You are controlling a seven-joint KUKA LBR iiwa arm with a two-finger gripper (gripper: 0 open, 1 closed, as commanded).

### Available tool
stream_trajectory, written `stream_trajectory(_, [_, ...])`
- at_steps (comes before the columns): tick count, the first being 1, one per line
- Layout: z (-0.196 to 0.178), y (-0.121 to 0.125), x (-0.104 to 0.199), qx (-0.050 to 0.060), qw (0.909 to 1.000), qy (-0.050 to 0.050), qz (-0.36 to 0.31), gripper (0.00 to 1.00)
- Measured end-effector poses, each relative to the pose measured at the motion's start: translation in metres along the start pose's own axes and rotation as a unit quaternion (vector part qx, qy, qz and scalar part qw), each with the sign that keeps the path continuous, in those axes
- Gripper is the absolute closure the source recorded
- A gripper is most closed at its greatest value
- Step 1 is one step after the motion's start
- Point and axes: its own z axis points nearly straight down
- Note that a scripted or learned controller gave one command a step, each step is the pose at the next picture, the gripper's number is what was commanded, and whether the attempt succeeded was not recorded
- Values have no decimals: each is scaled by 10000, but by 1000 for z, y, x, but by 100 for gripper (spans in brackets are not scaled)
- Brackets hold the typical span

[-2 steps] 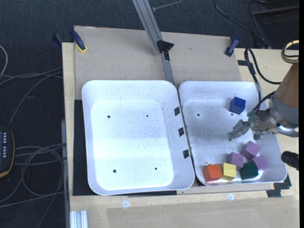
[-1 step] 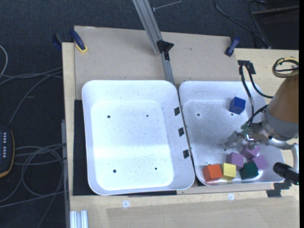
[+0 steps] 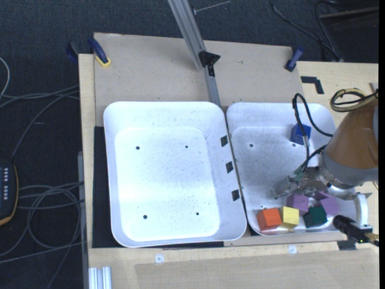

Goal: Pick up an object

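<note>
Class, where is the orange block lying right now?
The orange block lies in the right bin, at its near edge, directly left of the yellow block.

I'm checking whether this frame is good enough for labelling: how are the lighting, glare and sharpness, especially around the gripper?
Camera view: lighting is even and soft, with the left white bin bright but not blown out, its speckles readable. The orange block, yellow block and dark green block are crisp. The gripper is small, cluttered by cable and slightly soft, so its fingers are unreadable.
</note>
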Motion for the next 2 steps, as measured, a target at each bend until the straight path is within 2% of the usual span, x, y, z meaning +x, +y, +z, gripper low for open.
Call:
stream_trajectory(1, [-14, 2, 0, -38, 10000, -10, -6, 100])
stream_trajectory(2, [-72, 5, -10, -67, 10000, -29, -2, 100])
